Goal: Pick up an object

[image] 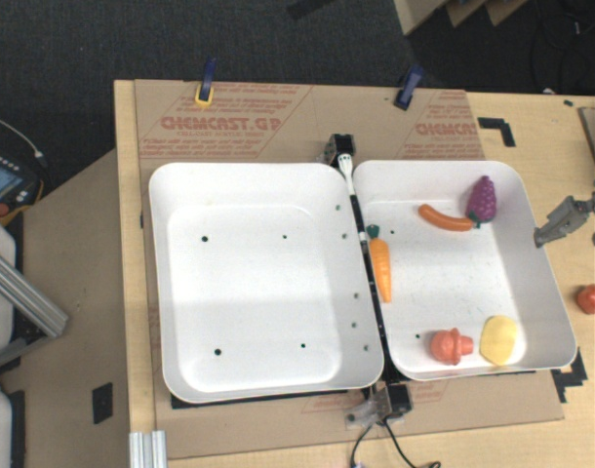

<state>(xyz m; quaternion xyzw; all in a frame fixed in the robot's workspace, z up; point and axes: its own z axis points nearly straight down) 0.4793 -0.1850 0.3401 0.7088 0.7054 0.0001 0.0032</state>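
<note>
You have two white bins side by side on the desk point(278, 115). The left bin point(180, 261) carries nothing but small dark dots. The right bin point(532, 261) holds every candidate for the pick.

Taking the right bin as a clock face, the purple grape bunch point(482, 199) sits at about 1 o'clock, with the orange-red sausage-shaped piece point(445, 218) just beside it toward 12 o'clock, their ends close together or touching. The carrot point(379, 267) lies at 9 o'clock along the wall shared with the left bin, green top pointing up the view. At about 5 o'clock the yellow lemon-like piece point(499, 339) rests near the bottom rim, and the red-orange lumpy toy point(451, 345) sits just beside it toward 6 o'clock.

The claw point(561, 220) shows at 3 o'clock, outside the bin's right rim, over the desk; whether it is spread or pressed together you cannot tell from here, and nothing is seen in it.

A small orange-red object point(587, 300) lies on the desk by the right edge.
</note>
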